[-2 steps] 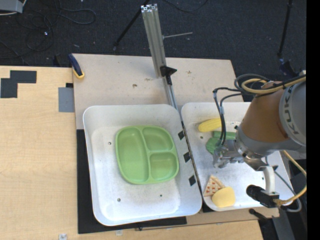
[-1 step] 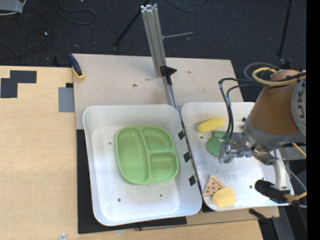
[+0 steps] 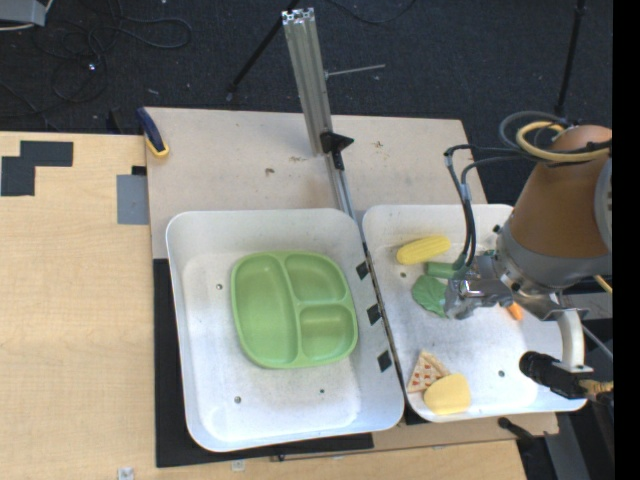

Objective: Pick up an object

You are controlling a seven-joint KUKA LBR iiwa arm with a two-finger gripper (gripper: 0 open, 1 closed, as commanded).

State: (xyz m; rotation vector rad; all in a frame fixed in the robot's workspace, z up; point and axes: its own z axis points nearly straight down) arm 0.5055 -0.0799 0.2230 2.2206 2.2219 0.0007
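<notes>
My gripper (image 3: 461,299) hangs low over the right bin (image 3: 490,408), at the right edge of a green leafy toy (image 3: 430,290). Whether it touches the toy I cannot tell. A yellow corn cob (image 3: 423,249) lies just behind the green toy. Near the bin's front lie a pizza slice (image 3: 425,371) and a yellow rounded piece (image 3: 447,394). A small orange piece (image 3: 513,310) peeks out beside the wrist, partly hidden by the arm.
The left bin (image 3: 200,388) holds a green divided plate (image 3: 295,308). A metal post (image 3: 310,78) rises behind the two bins. The arm's grey and orange body (image 3: 560,208) covers the right bin's far right corner.
</notes>
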